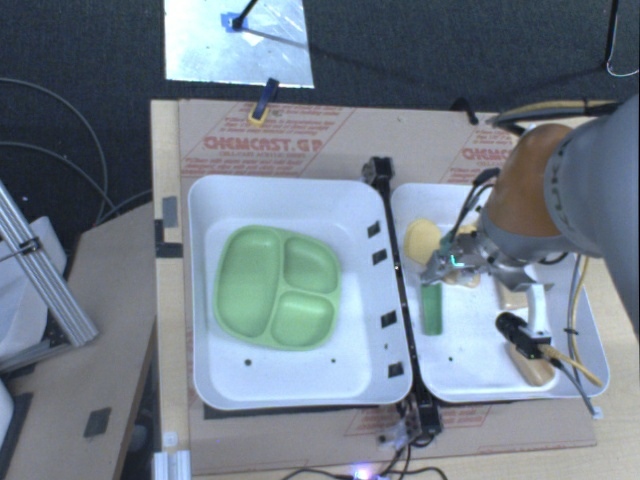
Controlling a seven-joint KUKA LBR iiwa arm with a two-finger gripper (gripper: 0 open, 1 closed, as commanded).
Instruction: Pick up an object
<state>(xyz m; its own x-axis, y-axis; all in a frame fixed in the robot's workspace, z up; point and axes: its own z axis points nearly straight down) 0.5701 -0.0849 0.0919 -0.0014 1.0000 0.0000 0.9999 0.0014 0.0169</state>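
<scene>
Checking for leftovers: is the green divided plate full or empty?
Empty: all three compartments of the green plate show bare green.

Shot from one fixed camera high above the bench [290,133], tilted down at a slant. Framed left bin [215,196] and right bin [470,378] whole; caught arm [590,188] over the bench's right edge.

The grey arm [592,183] reaches in low, tool [447,265] pointing left.

A divided plate [275,288] is set in the left bin [300,196]. Right of the plate, in the right bin [470,373], a round object [420,236] is laid behind a short bar [431,310].
</scene>
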